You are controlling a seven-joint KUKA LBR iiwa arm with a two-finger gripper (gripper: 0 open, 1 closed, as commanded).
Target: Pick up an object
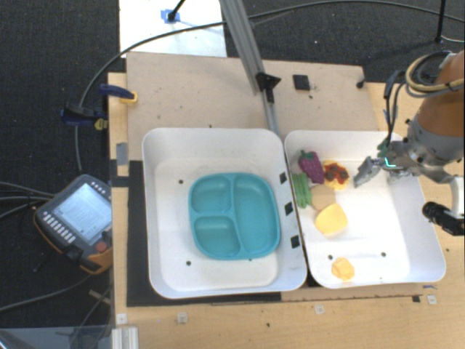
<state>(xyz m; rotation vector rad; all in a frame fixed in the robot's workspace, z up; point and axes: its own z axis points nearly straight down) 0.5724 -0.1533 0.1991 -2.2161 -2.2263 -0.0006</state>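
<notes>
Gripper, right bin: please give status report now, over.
Gripper over right bin, nothing between fingers. Toy food clustered at bin's left: purple grapes, yellow piece, green piece. Nothing blocking them.

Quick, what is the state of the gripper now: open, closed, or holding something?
Gripper: over the right bin, right of the toy food pile; nothing seen between it; open or shut cannot be told.

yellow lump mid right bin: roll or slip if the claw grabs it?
The yellow lump looks rounded and smooth, so it may slip out of a pinch or roll when nudged. It looks like a toy food piece, probably light and stiff. It touches the tan piece, which could shift with it.
</notes>
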